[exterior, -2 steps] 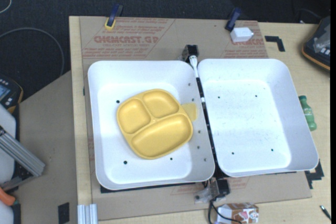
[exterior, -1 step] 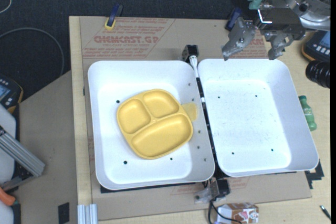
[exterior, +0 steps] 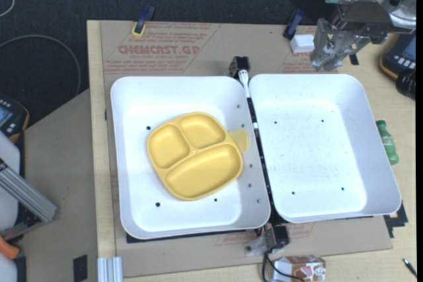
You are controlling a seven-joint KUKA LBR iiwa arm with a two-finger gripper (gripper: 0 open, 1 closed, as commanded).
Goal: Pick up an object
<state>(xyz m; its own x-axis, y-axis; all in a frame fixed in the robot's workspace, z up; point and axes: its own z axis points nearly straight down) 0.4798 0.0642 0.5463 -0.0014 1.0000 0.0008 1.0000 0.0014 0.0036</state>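
I see my claw above the right bin's far rim; whether it is wide or narrow I cannot tell. The yellow tray lies well left of it and nearer me, in the left bin.

We look down at a slant from above the bench, both white bins in view.

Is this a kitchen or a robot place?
Probably a robot lab, not a kitchen. A robot gripper hangs over a cardboard-topped bench with two white bins, and loose cables lie on the floor. The yellow plate is just for practice grabbing.
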